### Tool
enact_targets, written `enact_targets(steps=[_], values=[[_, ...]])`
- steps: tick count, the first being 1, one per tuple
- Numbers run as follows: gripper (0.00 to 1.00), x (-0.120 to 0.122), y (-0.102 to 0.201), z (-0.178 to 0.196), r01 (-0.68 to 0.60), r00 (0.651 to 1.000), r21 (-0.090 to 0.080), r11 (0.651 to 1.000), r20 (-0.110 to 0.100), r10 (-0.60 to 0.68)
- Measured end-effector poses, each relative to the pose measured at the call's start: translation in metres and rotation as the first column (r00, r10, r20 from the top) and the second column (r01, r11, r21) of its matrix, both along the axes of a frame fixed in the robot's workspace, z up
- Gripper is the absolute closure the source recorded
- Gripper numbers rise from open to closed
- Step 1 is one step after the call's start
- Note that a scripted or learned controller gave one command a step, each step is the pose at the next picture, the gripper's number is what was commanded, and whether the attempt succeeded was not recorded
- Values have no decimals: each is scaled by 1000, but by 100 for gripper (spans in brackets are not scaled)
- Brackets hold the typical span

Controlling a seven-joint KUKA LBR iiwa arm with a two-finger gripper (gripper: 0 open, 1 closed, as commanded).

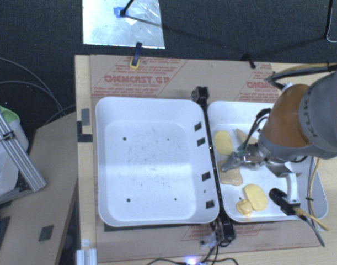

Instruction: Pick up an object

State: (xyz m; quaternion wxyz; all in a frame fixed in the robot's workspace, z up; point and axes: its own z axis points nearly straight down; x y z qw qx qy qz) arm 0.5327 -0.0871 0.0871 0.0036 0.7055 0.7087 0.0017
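White plastic made up both shallow bins, set side by side on a counter [174, 73] covered by a brown sheet with red lettering. The left bin [151, 164] showed a scuffed floor with a few dark specks. The right bin [234, 114] held all the loose things. A rounded yellow lump [223, 142] lay near the wall shared with the left bin, and a pale wedge [243, 134] lay just beside it, toward the arm. A flat tan piece [231, 176] lay in the middle. A second yellow lump [256, 196] sat toward the near edge, with a small yellow bit [244, 207] touching it. The grey arm [306, 120], with its orange band, reached in from the right and bent low over this bin. The gripper [232, 163] pointed toward the shared wall, between the first yellow lump and the tan piece. The tan piece lay right under its tip, very close or touching. Whether the gripper's grip was spread or closed could not be told, nor whether anything was caught in it.
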Motion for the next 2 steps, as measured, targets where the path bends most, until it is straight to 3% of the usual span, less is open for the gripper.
enact_targets(steps=[1,2], values=[[0,30,-54,40,6,1000,-1,1000,0,-6],[0,78,-16,2,-2,1000,-3,1000,3,2]])
